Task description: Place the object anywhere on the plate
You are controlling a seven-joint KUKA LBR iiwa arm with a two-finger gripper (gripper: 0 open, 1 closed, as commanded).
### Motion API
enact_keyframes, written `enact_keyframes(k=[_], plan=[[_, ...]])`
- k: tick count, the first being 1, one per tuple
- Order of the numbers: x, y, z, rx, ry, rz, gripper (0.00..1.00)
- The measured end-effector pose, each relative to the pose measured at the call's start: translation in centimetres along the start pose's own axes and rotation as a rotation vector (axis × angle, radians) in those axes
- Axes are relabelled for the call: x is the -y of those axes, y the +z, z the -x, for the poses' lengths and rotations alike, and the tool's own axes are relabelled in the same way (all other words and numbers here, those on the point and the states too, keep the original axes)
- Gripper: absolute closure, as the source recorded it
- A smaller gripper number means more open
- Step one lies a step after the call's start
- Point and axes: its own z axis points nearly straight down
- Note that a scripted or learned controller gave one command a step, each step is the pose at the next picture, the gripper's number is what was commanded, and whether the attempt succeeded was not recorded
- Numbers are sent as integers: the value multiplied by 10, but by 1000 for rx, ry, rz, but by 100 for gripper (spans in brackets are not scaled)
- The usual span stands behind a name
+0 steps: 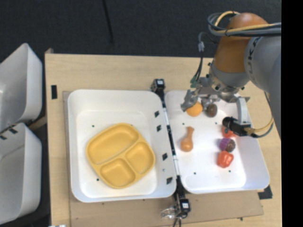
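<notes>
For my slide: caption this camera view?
Gripper over right bin beside orange fruit; yellow plate waits left.

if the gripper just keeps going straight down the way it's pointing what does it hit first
Most likely the round orange fruit-shaped toy, which sits directly under the gripper near the back of the right white bin. The small brown round object lies just beside it. Depth is unclear.

This looks like a robot lab, not a home or a kitchen. A big grey and orange robot arm with loose cables reaches over a plain wooden bench. Its gripper hangs over one white bin, and a second white bin sits to the left of the gripper. The food near the gripper looks like plastic toys. The yellow plate looks like a toy too, though the picture is too fuzzy to be sure.
</notes>
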Motion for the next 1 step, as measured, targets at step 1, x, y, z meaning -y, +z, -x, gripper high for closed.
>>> enact_keyframes(k=[1], plan=[[2,-6,-43,-1,-1,0,100]])
